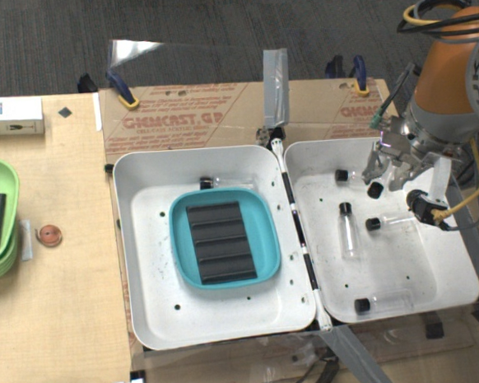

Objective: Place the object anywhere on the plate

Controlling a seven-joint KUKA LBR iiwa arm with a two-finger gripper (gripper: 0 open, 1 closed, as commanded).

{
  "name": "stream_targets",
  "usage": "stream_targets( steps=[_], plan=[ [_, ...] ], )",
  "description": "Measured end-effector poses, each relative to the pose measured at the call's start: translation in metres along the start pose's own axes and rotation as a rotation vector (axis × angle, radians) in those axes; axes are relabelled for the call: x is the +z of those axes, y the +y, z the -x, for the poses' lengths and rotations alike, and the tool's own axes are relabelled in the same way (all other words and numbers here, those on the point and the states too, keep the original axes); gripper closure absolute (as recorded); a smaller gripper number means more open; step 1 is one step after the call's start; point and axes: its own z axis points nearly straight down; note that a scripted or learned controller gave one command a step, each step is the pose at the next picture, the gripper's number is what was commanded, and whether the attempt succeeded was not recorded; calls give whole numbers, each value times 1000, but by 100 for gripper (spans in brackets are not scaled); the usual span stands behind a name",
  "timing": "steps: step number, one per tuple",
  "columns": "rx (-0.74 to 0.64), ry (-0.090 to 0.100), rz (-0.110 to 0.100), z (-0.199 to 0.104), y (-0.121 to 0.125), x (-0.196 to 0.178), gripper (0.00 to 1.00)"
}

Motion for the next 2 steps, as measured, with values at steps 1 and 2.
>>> stream_targets(
  steps=[1,2],
  plan=[
    [-204,0,-3,-63,-44,18,100],
    [-321,0,-2,-106,-88,23,100]
  ],
)
